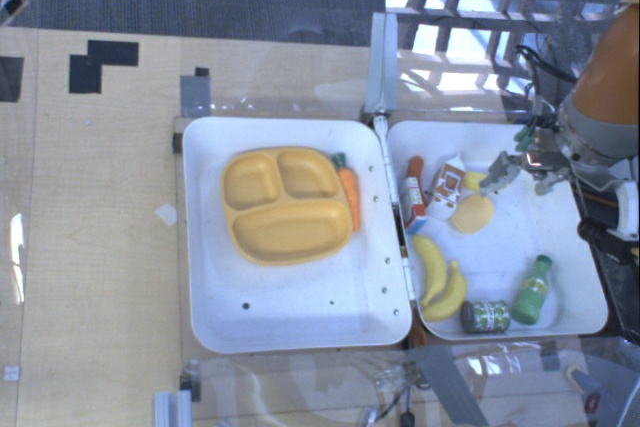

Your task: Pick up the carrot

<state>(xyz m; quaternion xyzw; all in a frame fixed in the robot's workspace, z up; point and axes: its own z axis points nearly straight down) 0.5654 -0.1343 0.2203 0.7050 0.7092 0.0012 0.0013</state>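
The small orange plastic carrot with a green top (pixel 348 196) lies in the left white bin (pixel 290 325), lengthwise along the right edge of the yellow three-compartment tray (pixel 287 205) and touching it, its green end pointing to the far side. It sits just left of the rim where the two bins meet.

In the right white bin (pixel 575 245), a red-capped sauce bottle (pixel 412 190) lies nearest the divider, with a small white and orange carton (pixel 447 186) beside it and a pale yellow lemon (pixel 472 213) to its right. Nearer, a pair of yellow bananas (pixel 438 277), a green tin can (pixel 485 316) and a green bottle (pixel 533 289) lie along the near side.

The gripper (pixel 497 177) hangs over the far part of the right bin, just above the lemon, well apart from the carrot. Its grey fingers look parted and hold nothing.
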